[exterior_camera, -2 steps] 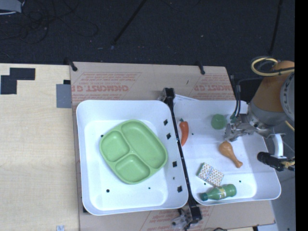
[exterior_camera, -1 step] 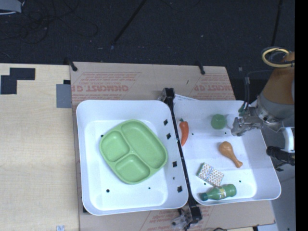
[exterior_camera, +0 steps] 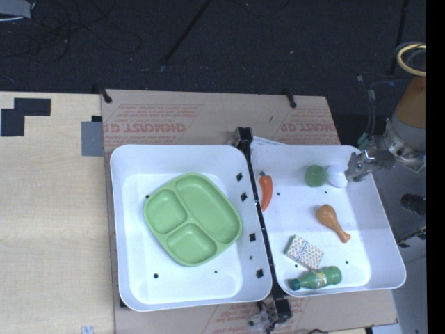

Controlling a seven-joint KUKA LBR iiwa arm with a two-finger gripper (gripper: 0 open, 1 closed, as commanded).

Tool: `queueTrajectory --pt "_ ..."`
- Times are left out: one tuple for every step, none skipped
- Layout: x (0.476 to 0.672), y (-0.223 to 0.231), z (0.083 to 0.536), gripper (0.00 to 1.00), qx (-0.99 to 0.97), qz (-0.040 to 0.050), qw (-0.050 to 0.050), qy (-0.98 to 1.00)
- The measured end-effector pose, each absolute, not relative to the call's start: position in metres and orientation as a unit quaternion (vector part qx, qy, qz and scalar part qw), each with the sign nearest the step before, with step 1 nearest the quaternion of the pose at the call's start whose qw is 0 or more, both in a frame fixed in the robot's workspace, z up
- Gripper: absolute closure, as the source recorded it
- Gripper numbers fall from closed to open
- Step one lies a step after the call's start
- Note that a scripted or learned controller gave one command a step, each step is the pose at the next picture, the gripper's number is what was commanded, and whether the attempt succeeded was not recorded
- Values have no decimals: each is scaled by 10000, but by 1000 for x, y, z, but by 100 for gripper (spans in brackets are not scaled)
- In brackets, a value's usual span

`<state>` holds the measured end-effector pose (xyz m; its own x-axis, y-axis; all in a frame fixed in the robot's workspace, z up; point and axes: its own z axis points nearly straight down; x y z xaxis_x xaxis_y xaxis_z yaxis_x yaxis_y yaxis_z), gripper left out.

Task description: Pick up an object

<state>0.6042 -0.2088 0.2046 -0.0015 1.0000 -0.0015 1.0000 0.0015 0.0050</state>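
Green bottle (exterior_camera: 318, 278) lies nearest in right bin (exterior_camera: 379, 207); patterned packet (exterior_camera: 304, 251), drumstick (exterior_camera: 333, 223), carrot (exterior_camera: 265, 191) behind; green ball (exterior_camera: 316, 175) and white ball (exterior_camera: 337, 177) farthest, beside gripper (exterior_camera: 361, 163); fingers' state I cannot tell; risk: balls roll off, nothing gripped.

Right bin (exterior_camera: 389, 256): carrot (exterior_camera: 265, 191), green ball (exterior_camera: 316, 176), drumstick (exterior_camera: 332, 222), bottle (exterior_camera: 317, 278).
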Motion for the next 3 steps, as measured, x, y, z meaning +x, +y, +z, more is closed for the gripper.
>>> queueTrajectory --pt "605 -210 256 100 7064 10 20 7078" --pt "608 -155 261 100 7054 2 -17 7088" --pt "597 -98 248 100 7056 -6 -28 7086"
